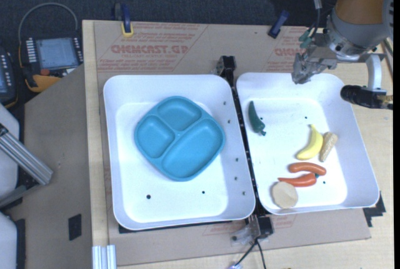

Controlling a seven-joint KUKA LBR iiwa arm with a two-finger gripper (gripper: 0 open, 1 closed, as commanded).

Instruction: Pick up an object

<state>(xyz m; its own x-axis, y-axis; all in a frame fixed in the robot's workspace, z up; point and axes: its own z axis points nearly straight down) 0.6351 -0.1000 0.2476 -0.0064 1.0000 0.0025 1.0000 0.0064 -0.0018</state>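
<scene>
With nothing yet picked, the nearest candidates are lying in the right bin (356,136): a tan disc-shaped piece (285,194), two red sausages (305,174) and a banana (311,144); a green pepper (256,118) is resting farther up beside the bins' divider. The end effector (304,72) is hovering over that bin's far rim, carrying nothing; whether it is apart or together I cannot tell. A straight descent onto an isolated item is looking safest. The left bin (119,136) is holding a blue divided plate (180,137); the surface (187,49) is showing brown board.

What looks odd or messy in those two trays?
Nothing spilled or broken. The blue plate sits turned at an angle in the left bin. In the right bin, the banana and red peppers cluster together, the green pepper apart.
</scene>
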